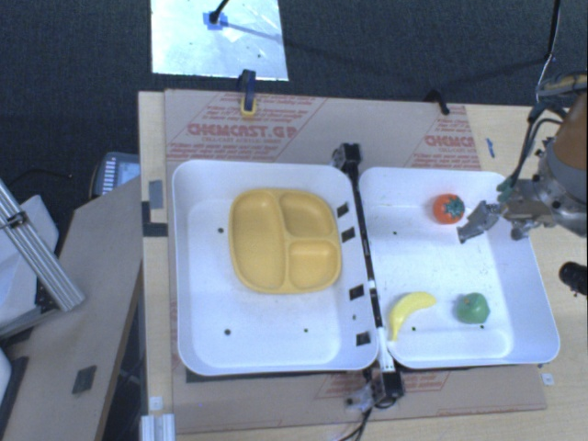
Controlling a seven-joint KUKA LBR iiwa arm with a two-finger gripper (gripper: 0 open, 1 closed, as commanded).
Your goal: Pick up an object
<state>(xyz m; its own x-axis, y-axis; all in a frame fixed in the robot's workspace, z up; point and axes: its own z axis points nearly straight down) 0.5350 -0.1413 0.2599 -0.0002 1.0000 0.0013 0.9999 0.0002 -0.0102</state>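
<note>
Two shallow white bins side by side on the bench: left bin bearing a yellow divided tray at its centre, right bin bearing a red tomato at twelve o'clock, a green fruit at five o'clock and a yellow banana at seven o'clock. Reaching in from three o'clock, a grey arm bent low over the right bin's far edge. At its tip the gripper, fingers spread apart with nothing between them, just beside the tomato at its four o'clock, not touching it.
</note>
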